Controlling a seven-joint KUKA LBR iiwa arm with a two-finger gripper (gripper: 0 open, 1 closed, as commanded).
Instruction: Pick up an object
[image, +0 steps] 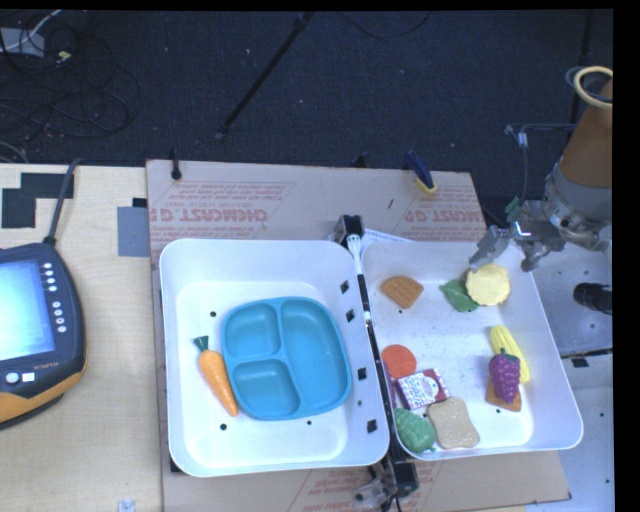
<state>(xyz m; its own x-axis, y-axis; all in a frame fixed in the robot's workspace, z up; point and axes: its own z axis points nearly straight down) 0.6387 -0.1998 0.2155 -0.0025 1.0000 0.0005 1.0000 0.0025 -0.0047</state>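
Note:
My gripper (510, 247) hangs over the far right corner of the right bin (555, 425), with its two fingers spread open and nothing between them. Just below and in front of it lies a pale yellow round food piece (489, 285) with a green leaf (458, 296) at its left side. Other toy foods lie in this bin: a brown cookie (402, 291), a corn cob (507, 345), purple grapes (504, 377), a red disc (398, 360), a red packet (420, 388), a bread slice (453, 422) and a green piece (415, 431).
The left bin (190, 270) holds a blue divided plate (283, 357) and a carrot (216, 375) beside it. A tablet-like pendant (30, 320) sits on the bench at far left. A divider wall (360, 330) separates the bins.

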